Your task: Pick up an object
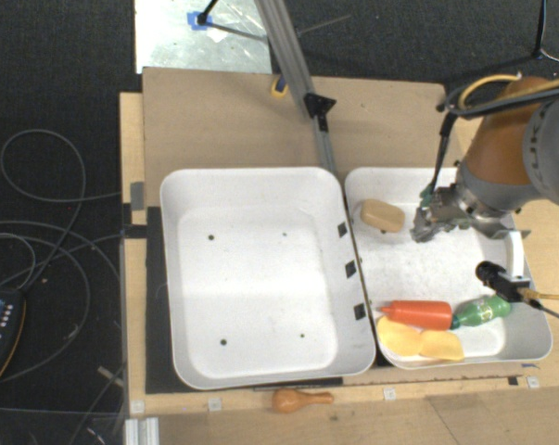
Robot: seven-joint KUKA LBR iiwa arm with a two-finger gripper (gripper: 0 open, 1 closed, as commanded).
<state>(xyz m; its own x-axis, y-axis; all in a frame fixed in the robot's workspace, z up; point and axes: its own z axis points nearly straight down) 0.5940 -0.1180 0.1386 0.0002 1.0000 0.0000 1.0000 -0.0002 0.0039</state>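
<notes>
Two-finger metal gripper (pixel 425 226): hangs over the upper part of the right-hand shallow white plastic bin (pixel 539 341), on the grey arm with the orange band (pixel 501 146) reaching in from the right. From where I stand the finger spread cannot be made out, and nothing is seen in its grasp.

Tan rounded block, soap-like (pixel 383 215): lies in the right bin's upper left corner, just beside the gripper on its left, apart from it. Likeliest pick target by nearness, in my judgement.

Orange carrot-shaped plastic toy (pixel 418 313): lies flat near the lower end of the same bin, its green leafy end (pixel 481 311) pointing right.

Two pale yellow flat pieces, chip-like (pixel 418 343): just below the carrot, touching or overlapping each other.

Left-hand shallow white plastic bin (pixel 182 248): alongside the right one.

Small brownish pear-shaped object (pixel 302 399): on the bench outside the bins, below the left bin.

Risks, as I judge them: the gripper sits to the side of the tan block, so a straight descent would close on bare bin floor. The block is near the corner wall; a finger could strike the rim or nudge the block away. Its rounded sides may slip from a shallow pinch. The black cable (pixel 441 156) looping by the wrist might snag.
</notes>
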